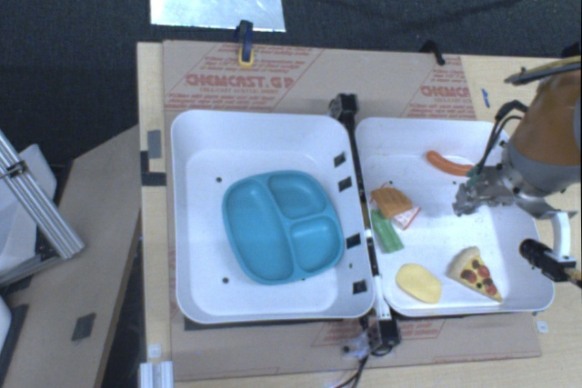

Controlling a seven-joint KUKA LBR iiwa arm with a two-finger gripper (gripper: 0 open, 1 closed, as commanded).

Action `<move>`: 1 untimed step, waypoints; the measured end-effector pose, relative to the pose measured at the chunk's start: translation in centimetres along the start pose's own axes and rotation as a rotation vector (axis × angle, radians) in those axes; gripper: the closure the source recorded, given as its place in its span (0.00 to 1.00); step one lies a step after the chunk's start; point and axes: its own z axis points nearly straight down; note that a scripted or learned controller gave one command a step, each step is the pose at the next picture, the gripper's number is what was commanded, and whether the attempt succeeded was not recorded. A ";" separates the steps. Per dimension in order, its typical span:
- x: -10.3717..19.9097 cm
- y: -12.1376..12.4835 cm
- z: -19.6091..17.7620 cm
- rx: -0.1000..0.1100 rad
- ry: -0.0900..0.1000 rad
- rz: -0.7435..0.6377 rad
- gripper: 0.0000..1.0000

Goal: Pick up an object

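The tool (466, 198) hovered low in the right bin (518, 304), jaw state undeterminable, between the sausage (447, 163) and pizza slice (476, 273); objects lay loose, spaced for single picks

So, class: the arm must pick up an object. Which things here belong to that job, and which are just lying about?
Job:
gripper
hot dog
pizza slice
yellow potato-like piece
orange cracker-like piece
green strip
right bin

Lying about:
blue divided plate
left bin
yellow clamp
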 end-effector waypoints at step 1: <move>0.1 -0.7 -4.9 -0.004 0.000 -0.001 1.00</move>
